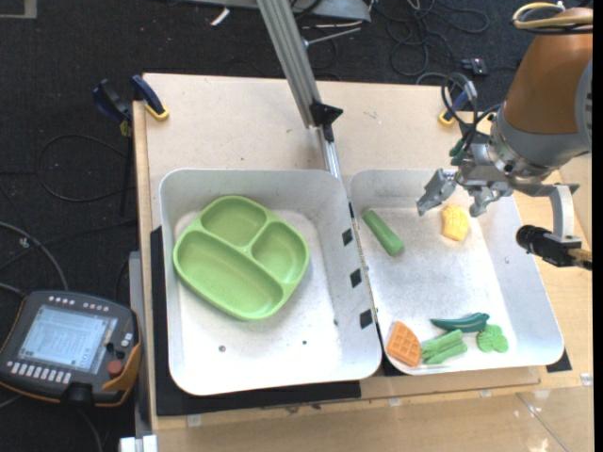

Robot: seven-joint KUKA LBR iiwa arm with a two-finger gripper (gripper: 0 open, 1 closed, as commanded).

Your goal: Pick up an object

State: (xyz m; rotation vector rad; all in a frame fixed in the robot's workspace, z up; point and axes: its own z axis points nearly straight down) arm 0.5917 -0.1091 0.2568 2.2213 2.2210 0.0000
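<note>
My gripper [458,201] hangs over the back of the right bin [528,290], its fingers spread open with nothing between them. A yellow corn piece [455,223] lies just below and between the fingertips. A green cucumber [383,233] lies to the left of it, near the bins' divider. At the right bin's front lie an orange waffle [404,344], a dark green pepper [461,322], a light green bean pod [444,348] and a small green broccoli-like piece [492,340].
A green divided plate [241,255] sits in the left bin [188,347]. A slanted metal pole [294,50] rises behind the bins. A teach pendant [66,345] lies off the bench at the lower left.
</note>
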